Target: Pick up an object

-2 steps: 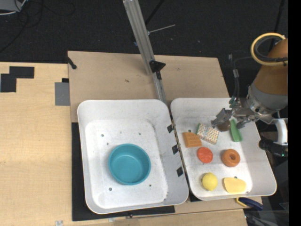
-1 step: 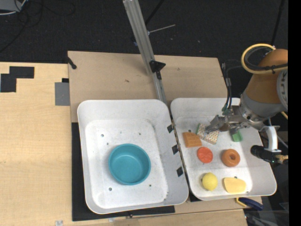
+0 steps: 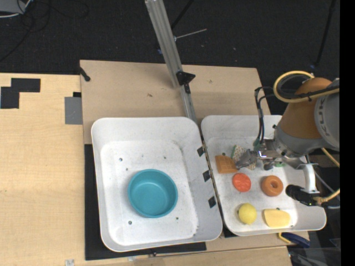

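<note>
In the right bin [image 3: 222, 129] lie an orange-brown flat piece [image 3: 224, 164], a red tomato-like ball [image 3: 241, 182], a brown ring like a doughnut [image 3: 272, 185], a yellow lemon [image 3: 247, 213] and a pale yellow wedge [image 3: 276, 218]. A small green and speckled item [image 3: 238, 151] sits near the middle of that bin. My gripper [image 3: 247, 158] hangs low over the bin's middle, just right of the flat piece and above the red ball. Whether anything sits between its tips is not clear.
The left bin [image 3: 111, 132] holds a teal bowl [image 3: 153, 192]. A metal bar [image 3: 166, 37] slants up from between the bins at the back. The grey and orange arm [image 3: 308, 118] covers the right bin's far right side.
</note>
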Controlling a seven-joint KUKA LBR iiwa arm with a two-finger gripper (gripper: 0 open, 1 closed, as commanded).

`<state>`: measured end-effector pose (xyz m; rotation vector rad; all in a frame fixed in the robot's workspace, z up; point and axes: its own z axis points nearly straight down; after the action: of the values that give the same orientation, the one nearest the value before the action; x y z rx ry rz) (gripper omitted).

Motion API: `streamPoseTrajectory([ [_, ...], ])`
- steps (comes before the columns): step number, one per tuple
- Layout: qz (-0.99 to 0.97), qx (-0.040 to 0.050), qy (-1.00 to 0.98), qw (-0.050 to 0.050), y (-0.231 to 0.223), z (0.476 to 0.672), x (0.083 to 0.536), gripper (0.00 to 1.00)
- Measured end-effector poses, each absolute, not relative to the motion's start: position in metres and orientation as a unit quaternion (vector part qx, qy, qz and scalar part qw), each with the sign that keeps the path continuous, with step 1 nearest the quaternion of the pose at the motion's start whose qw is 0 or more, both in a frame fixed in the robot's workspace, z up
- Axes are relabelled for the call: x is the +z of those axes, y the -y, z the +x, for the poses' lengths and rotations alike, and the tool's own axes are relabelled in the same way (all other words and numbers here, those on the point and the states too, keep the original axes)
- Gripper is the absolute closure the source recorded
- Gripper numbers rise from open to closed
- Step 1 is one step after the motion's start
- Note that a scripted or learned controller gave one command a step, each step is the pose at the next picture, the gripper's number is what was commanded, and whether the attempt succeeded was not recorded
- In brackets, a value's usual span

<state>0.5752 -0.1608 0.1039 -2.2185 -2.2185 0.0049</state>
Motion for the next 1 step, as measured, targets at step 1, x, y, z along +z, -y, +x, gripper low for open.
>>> streamPoseTrajectory([
  [1, -0.707, -0.0012, 0.707, -0.002, 0.1615, 0.5768, 0.0942, 0.00],
])
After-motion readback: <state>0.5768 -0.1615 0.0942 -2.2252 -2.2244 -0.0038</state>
